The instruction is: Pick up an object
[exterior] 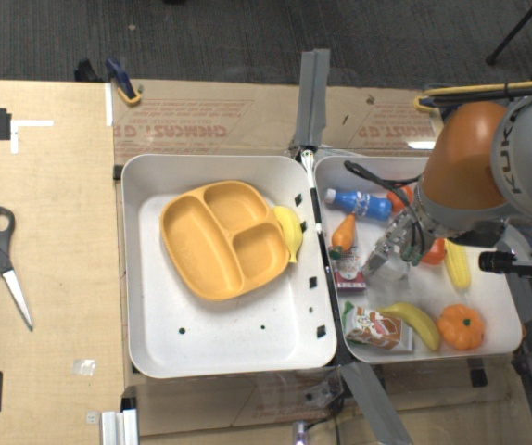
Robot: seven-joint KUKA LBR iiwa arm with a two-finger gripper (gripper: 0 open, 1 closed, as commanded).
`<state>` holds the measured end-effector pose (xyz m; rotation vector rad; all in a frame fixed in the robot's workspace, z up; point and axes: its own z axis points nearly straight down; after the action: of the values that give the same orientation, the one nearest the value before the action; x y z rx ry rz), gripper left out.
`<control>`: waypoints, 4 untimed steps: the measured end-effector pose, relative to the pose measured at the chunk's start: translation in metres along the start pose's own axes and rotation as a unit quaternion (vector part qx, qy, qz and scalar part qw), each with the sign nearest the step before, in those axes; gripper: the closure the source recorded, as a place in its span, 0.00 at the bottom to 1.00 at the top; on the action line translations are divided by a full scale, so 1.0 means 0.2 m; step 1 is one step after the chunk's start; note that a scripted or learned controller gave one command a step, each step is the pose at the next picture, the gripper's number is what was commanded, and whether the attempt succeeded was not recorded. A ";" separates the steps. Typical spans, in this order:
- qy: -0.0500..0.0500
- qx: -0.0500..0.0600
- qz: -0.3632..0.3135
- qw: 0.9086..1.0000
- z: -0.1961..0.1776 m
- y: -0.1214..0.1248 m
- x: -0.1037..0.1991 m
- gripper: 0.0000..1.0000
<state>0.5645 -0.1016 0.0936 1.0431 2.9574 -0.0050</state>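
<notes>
Hovering low over the middle of the right bin (502, 346), with the gripper (388, 253) tipped down and toward the divider between the bins. Impossible to tell from this slanted view whether spread or closed; nothing seen clearly clamped in it. Pointing at bare white floor, with a small red-and-white packet (349, 273) just beside the tip on the divider side. Just above that, an orange carrot (343, 233) standing on end, and past it a blue bottle (359, 202) lying on its side toward the far wall. Tucked against the other side of the gripper, a red item (436, 248), partly hidden, kind unclear. Next to that, a yellow piece (456, 265) lying lengthwise. Along the near wall, in a row: a printed snack pack (374, 330), a banana (416, 321) touching it, and a small orange pumpkin (461, 327) just beside the banana. Above the gripper, the orange band (465, 156) and the grey arm (530, 146), reaching in from the right and covering the far right corner of that bin. Across the divider, the left bin (220, 350), holding a yellow divided plate (224, 239) set at a slant, with a yellow object (290, 230) touching its right edge. Well apart on the wooden bench (53, 202) at far left, a pair of scissors (2, 258).
</notes>
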 end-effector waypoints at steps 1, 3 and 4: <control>0.001 -0.001 -0.001 1.000 0.01 0.01 0.01 0.00; 0.003 0.000 0.072 0.997 0.01 -0.45 0.20 0.00; 0.002 -0.001 0.139 0.990 0.00 -0.12 -0.04 0.00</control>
<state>0.5561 -0.1259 0.0927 1.4455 2.7859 0.0000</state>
